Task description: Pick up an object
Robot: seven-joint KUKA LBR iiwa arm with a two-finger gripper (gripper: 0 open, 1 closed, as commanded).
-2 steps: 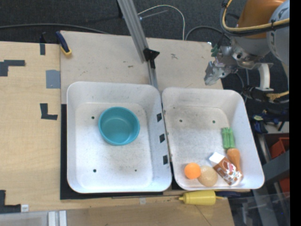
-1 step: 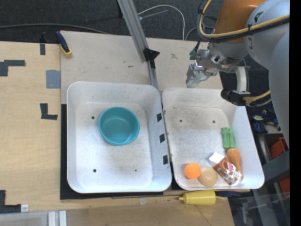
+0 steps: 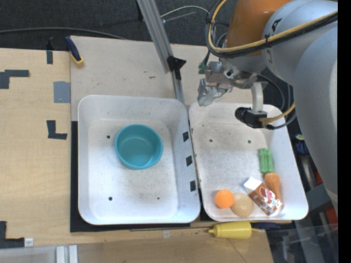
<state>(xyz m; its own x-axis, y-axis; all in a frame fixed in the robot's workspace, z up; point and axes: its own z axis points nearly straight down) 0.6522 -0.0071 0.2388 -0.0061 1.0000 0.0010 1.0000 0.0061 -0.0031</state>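
Over the far rim of the right bin (image 3: pixel 227 152), well apart from every target: gripper (image 3: pixel 210 93), open or clenched impossible to tell. Crowded into the near corner: smooth orange ball (image 3: pixel 224 199), pale lump (image 3: pixel 242 205), glossy packet (image 3: pixel 266 199), tapered carrot (image 3: pixel 272 183), ribbed green piece (image 3: pixel 266 160). Likely to roll the ball away, or pinch two touching neighbours at once.

right bin (image 3: pixel 208 147) middle is open floor for me; items crowd its near-right corner. left bin (image 3: pixel 88 147) open around the teal bowl (image 3: pixel 139 146).
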